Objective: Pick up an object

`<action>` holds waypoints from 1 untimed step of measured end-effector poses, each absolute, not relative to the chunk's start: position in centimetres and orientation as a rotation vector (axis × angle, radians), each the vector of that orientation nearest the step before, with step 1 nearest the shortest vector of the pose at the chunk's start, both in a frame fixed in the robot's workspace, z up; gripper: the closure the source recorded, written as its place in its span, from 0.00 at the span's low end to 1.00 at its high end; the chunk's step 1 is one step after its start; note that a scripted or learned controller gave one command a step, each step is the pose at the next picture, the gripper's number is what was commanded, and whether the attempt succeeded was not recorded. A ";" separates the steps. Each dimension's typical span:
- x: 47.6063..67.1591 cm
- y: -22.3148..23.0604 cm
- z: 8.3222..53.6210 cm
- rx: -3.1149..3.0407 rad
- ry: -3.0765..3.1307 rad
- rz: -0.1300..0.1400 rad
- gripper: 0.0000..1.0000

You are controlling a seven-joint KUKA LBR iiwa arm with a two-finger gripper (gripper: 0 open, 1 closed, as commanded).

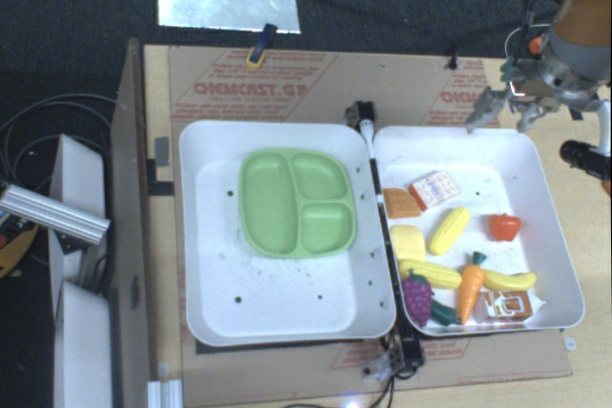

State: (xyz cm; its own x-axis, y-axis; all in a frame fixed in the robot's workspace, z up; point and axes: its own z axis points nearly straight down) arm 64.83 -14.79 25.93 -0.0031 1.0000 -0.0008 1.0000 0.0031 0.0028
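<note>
Lying near the right bin's [553, 234] front edge, the carrot [469, 289] runs lengthwise front to back, green top toward the far side, tip toward the camera. A corn cob [449, 230] lies farther back, tilted. Beyond the bin's far right corner hangs the gripper [509, 113], fingers spread and holding nothing, well apart from the carrot.

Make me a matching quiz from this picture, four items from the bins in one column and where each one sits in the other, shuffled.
Things:
1. green divided plate
2. tomato
3. grapes
4. carrot

Places:
A. right bin, near its right wall
B. left bin, middle
C. right bin, front, between the corn and the banana
D. right bin, front left corner

Pairs: 1-B, 2-A, 3-D, 4-C
</note>
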 end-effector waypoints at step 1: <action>58.7 -15.0 12.5 2.231 2.229 -0.011 0.00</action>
State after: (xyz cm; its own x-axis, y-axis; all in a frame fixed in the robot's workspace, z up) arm 58.67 -15.00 12.52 0.0010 1.0000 0.0033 0.9999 -0.0009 -0.0136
